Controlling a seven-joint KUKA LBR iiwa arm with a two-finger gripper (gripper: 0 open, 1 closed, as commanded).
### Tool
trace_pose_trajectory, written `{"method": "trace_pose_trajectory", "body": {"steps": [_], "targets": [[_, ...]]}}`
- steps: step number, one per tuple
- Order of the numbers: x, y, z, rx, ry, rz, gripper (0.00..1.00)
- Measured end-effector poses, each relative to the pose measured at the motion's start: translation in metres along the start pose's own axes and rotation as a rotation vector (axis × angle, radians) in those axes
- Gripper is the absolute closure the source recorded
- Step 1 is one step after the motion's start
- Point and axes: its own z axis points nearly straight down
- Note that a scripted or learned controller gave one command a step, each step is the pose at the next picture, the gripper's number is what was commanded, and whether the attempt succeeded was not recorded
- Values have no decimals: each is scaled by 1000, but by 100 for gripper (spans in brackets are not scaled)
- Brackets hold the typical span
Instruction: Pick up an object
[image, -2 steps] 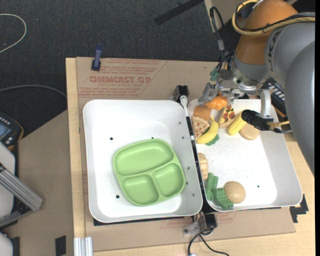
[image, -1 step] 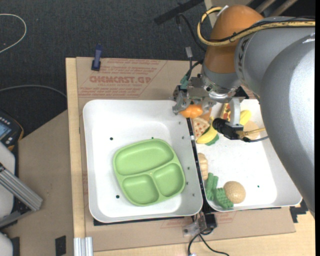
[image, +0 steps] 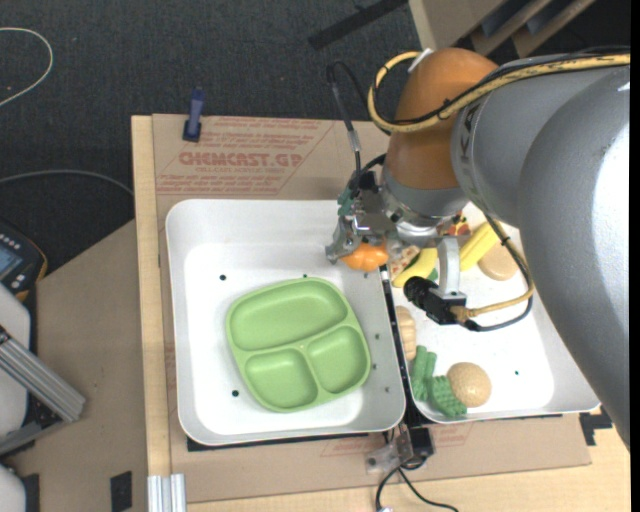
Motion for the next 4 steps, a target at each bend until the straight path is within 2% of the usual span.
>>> {"method": "trace_pose_trajectory", "body": {"steps": [1, 2, 3, 4], "targets": [[1, -20, 0, -2, -1, 4, 100], [10, -32, -30, -8, -1, 2, 100], [47, -56, -63, -8, -1, 0, 100], [24, -102, -49, 1, -2, 6, 100]]}}
